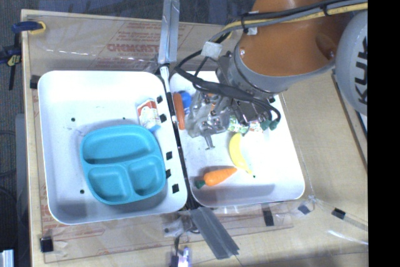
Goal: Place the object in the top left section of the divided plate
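While the bench [75, 28] carried two white bins on dark carpet, the blue divided plate [123, 162] lay in the left bin [62, 115], its sections bare. At three o'clock from it, the gripper [209, 125] hung over the right bin [281, 166]; its state could not be told. A banana [238, 153] and carrot [216, 177] lay below.
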You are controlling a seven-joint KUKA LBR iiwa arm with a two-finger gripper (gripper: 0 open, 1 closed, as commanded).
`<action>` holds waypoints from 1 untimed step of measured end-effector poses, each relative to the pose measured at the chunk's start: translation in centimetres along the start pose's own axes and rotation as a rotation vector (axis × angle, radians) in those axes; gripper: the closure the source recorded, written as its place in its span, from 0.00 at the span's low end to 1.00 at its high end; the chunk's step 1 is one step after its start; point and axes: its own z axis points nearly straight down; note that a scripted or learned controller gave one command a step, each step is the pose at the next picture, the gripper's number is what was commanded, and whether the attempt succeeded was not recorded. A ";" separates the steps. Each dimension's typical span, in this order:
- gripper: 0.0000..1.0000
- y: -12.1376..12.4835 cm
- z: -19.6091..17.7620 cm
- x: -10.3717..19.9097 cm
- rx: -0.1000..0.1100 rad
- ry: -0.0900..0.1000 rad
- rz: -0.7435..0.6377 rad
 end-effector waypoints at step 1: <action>1.00 -2.4 13.2 1.3 -0.002 0.006 0.168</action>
